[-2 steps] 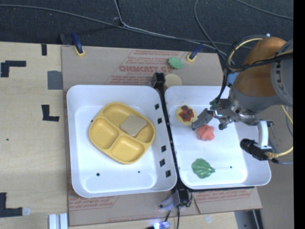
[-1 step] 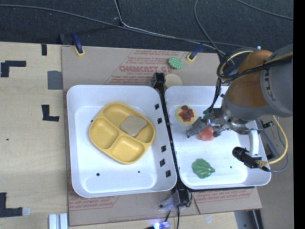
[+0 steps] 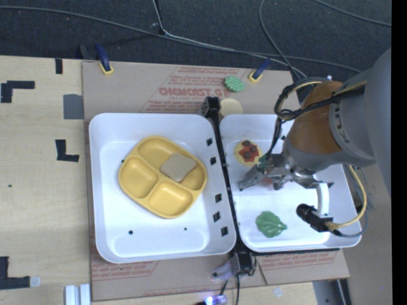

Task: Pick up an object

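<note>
Gripper (image 3: 249,180) low over the right bin (image 3: 340,240), near the divider, fingers spread apart with nothing between them; small red-and-yellow food piece (image 3: 247,151) just above the fingertips, apart from them; green leafy piece (image 3: 270,224) below, near the bin's front wall; left bin (image 3: 105,234) holding a yellow compartment plate (image 3: 143,176) bearing a tan bread slice (image 3: 178,166).

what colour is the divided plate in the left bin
Yellow: the divided plastic plate with a tan square piece on it, seen in the camera view.
</note>
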`<state>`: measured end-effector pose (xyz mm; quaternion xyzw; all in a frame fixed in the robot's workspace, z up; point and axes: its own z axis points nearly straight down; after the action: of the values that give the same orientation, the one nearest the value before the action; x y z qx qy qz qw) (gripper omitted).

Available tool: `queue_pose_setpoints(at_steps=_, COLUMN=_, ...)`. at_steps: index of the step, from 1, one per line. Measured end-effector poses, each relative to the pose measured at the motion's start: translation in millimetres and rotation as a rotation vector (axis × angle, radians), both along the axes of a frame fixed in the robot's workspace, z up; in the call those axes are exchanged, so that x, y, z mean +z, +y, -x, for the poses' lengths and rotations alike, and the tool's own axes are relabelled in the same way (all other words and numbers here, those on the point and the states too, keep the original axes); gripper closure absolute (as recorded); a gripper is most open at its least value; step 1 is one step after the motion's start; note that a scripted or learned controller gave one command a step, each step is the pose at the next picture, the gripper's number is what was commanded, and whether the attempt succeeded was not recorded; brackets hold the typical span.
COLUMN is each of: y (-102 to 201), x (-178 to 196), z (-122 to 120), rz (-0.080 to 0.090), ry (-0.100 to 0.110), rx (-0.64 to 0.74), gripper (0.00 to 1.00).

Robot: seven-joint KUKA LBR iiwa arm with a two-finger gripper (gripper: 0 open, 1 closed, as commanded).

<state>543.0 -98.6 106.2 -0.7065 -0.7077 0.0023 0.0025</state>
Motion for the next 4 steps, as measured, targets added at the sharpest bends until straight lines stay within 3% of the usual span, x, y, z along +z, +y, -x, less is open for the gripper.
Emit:
queue_pose_setpoints(at_steps=1, y=0.3, x=-22.1, z=0.0, rz=0.001, ry=-0.005, rx=-0.001, gripper=0.00)
queue_pose_setpoints(at_steps=2, y=0.1, x=-10.6, z=-1.0, rz=0.002, ry=-0.009, rx=0.000, gripper=1.00)
queue_pose_setpoints(at_steps=4, y=0.6, x=101.8, z=9.4, rz=0.001, ry=-0.011, rx=-0.001, gripper=1.00)
